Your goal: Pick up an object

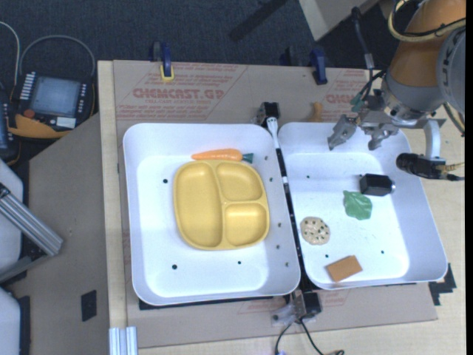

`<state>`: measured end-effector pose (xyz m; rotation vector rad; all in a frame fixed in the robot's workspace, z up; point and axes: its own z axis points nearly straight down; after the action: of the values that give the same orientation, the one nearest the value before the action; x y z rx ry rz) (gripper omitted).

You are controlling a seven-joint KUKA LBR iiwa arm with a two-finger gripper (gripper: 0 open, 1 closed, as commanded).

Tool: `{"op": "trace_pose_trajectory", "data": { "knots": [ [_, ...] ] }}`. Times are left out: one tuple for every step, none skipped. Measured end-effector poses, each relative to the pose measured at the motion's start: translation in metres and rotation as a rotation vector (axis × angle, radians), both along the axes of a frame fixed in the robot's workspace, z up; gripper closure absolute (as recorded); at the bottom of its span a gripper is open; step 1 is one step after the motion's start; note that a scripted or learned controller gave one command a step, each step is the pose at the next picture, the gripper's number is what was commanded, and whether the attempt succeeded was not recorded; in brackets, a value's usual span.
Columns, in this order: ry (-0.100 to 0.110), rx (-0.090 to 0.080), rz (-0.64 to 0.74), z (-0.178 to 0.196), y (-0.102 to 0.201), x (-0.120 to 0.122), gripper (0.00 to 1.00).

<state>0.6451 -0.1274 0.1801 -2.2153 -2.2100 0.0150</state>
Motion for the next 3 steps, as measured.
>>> {"op": "trace_pose_trajectory", "data": {
  "knots": [
    [-0.015, -0.002, 0.003, 0.009, 0.000, 0.003, 0.00],
    [-0.009, -0.001, 0.003, -0.034, 0.003, 0.000, 0.00],
    [-0.008, 0.000, 0.002, -0.086, 0.006, -0.011, 0.00]
  ]
}}
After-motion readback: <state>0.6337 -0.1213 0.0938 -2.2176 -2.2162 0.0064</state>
